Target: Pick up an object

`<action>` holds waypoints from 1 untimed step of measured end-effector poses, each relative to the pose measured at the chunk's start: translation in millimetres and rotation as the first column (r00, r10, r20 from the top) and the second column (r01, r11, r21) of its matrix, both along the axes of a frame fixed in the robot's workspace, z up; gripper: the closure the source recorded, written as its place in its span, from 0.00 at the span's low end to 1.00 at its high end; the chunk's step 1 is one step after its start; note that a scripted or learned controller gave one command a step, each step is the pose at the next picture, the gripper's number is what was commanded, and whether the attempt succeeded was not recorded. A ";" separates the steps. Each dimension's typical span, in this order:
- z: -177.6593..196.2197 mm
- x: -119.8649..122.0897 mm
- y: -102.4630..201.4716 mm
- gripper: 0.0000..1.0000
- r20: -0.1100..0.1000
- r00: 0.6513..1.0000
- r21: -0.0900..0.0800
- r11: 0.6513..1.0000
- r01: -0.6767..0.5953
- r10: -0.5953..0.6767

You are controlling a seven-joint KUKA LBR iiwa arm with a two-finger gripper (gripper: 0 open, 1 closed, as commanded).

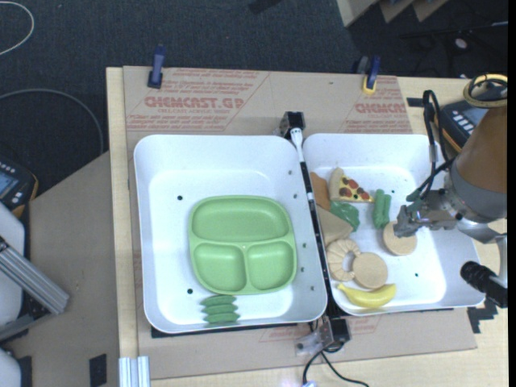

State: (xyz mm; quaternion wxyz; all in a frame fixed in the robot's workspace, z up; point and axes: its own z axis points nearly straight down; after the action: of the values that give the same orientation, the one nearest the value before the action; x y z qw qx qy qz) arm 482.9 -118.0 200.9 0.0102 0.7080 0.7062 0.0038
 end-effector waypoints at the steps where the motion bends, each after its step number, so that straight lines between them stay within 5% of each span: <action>1: 9.9 0.6 0.0 1.00 0.003 1.000 -0.001 1.000 -0.001 0.001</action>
State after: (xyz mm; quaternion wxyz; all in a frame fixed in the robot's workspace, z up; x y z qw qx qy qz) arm 483.5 -118.1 210.8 0.0116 0.7078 0.7063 0.0043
